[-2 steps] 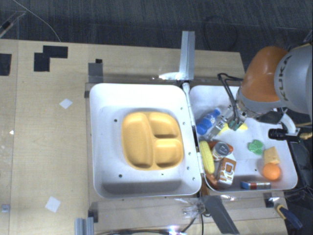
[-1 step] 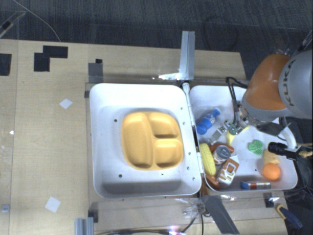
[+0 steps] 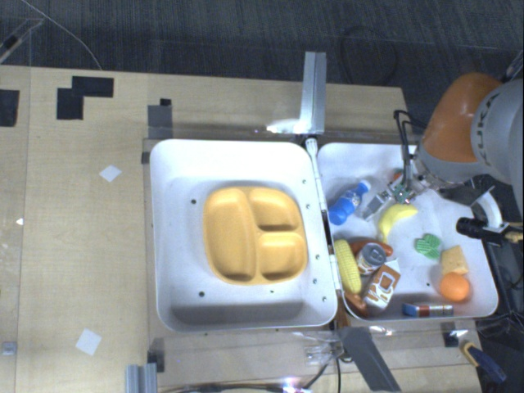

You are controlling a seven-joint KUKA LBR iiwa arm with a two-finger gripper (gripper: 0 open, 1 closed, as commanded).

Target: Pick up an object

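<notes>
Left bin point(image 3: 176, 219): holds a yellow divided tray point(image 3: 252, 234), lying flat near the middle, with one long section and two smaller ones.
Right bin point(image 3: 348, 160): holds a jumble of small things.
Right bin, left side: a blue bottle point(image 3: 347, 202) lies tilted; an ear of corn point(image 3: 348, 265) lies along the left wall.
Right bin, middle: a banana point(image 3: 395, 219), a tin can point(image 3: 372, 256) and a brown packet point(image 3: 382, 283) just below the can.
Right bin, right side: a green toy point(image 3: 427, 245), a tan block point(image 3: 453, 259), an orange point(image 3: 453, 286) and a marker point(image 3: 426, 309) along the front wall.
Gripper point(image 3: 400, 190): low in the right bin, just above the banana and beside the bottle; whether it is open or closed cannot be told.
Banana: yellow, curved, lying in the bin, its upper end close to the gripper.
</notes>
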